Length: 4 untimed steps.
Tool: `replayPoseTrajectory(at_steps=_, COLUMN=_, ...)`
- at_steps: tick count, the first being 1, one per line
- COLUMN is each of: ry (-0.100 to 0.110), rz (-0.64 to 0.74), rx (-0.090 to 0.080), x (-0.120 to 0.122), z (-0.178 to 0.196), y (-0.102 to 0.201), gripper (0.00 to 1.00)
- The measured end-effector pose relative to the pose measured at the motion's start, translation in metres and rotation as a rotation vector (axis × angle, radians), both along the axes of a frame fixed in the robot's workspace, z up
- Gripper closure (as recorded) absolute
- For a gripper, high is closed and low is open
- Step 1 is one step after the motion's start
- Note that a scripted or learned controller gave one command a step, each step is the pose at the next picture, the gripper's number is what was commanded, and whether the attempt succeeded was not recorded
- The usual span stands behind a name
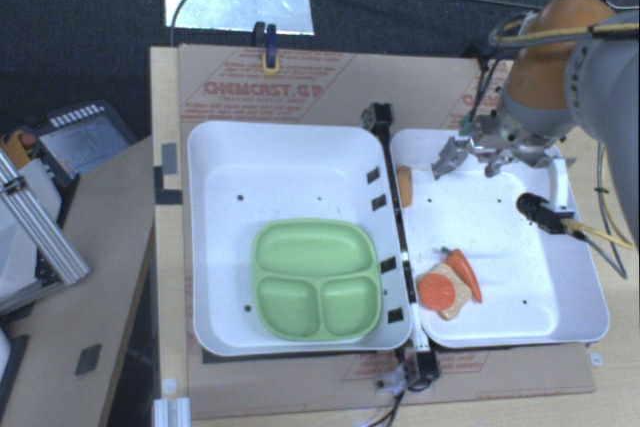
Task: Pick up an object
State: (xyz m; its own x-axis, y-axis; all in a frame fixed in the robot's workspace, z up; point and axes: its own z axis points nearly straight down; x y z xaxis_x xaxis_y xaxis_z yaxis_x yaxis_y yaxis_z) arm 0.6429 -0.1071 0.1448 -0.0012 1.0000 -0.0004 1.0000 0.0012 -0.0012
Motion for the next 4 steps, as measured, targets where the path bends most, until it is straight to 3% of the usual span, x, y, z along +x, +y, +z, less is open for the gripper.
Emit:
replayPoseTrajectory(at_steps=1, ry=0.001, rz=0.003, rx=0.000, x=0.009, z=-0.057, y=0.002, gripper=0.00)
replayPoseTrajectory(at_steps=2, ry=-0.006, rz=0.005, rx=0.000, x=0.011, z=-0.042, y=0.002, gripper=1.00)
replayPoseTrajectory(at_steps=4, ry=-0.010, rz=0.003, rx=-0.001, x=0.010, z=0.085, y=0.003, gripper=1.00)
